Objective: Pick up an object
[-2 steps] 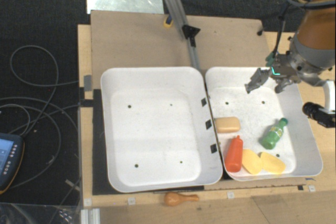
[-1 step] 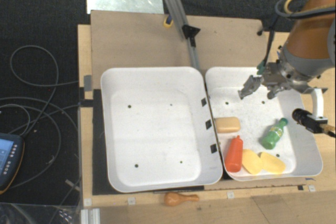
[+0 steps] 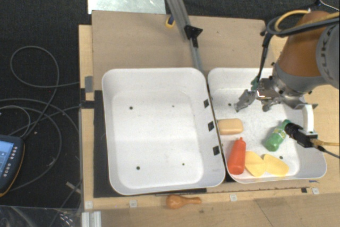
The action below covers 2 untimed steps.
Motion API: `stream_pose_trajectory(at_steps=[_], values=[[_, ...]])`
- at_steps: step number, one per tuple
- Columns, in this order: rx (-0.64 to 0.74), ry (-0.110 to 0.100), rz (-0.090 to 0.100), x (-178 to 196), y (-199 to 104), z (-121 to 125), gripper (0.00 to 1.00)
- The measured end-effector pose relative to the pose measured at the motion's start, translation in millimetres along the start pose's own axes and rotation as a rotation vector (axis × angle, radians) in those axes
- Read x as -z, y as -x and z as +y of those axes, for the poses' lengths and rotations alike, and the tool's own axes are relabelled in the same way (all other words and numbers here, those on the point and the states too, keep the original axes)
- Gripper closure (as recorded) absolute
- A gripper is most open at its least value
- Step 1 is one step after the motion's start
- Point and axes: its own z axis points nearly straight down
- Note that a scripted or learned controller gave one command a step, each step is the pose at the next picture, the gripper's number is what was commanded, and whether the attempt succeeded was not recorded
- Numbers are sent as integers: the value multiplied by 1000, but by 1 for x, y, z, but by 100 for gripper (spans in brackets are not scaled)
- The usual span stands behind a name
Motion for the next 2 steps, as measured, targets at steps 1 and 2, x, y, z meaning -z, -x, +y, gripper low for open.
stream_pose_trajectory(at_steps=[1,2], values=[[0,0,0,-63,2,-1,0],[0,8,-1,-48,2,1,100]])
